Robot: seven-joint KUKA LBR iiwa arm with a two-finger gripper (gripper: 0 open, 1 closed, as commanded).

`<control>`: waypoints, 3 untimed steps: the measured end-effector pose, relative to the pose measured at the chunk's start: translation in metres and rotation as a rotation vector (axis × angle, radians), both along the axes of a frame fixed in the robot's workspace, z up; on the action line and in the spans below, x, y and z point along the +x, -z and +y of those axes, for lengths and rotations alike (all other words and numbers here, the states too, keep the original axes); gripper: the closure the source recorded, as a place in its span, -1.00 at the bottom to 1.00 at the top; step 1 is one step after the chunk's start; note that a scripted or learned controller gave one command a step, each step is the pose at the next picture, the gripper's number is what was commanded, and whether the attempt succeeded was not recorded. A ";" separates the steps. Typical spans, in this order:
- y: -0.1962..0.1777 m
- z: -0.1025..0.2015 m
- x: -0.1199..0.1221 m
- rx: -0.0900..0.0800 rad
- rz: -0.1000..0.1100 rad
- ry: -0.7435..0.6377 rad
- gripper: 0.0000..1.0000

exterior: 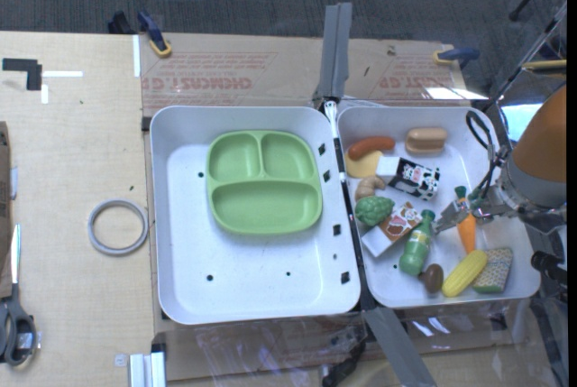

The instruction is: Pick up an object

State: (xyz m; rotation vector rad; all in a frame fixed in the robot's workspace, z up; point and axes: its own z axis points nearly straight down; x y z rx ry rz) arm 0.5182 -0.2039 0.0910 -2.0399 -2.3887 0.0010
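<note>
Two white bins side by side. Left bin [180, 268] holds one green divided plate [264, 180]. Right bin [389, 290] holds about a dozen toy foods: one sausage [371, 145], one bun [426, 139], one cheese wedge [364, 163], one cow-print carton [415, 177], one broccoli [373, 211], one green bottle [417, 245], one carrot [467, 233], one corn cob [464, 272]. Gripper [458, 212] sits low at the right bin's right side, just above the carrot; open or closed, cannot tell. One tape ring [118, 225] lies left of the bins.

The arm enters from the right edge, its orange band [548, 142] uppermost. The gripper [458, 216] points leftward and low; its finger state is indiscernible.
</note>
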 end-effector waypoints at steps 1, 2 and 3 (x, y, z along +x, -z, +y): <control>0.000 0.021 0.004 0.000 0.000 -0.090 -1.00; -0.009 0.020 0.004 0.000 0.001 -0.087 1.00; -0.174 0.136 0.037 -0.002 0.001 0.136 1.00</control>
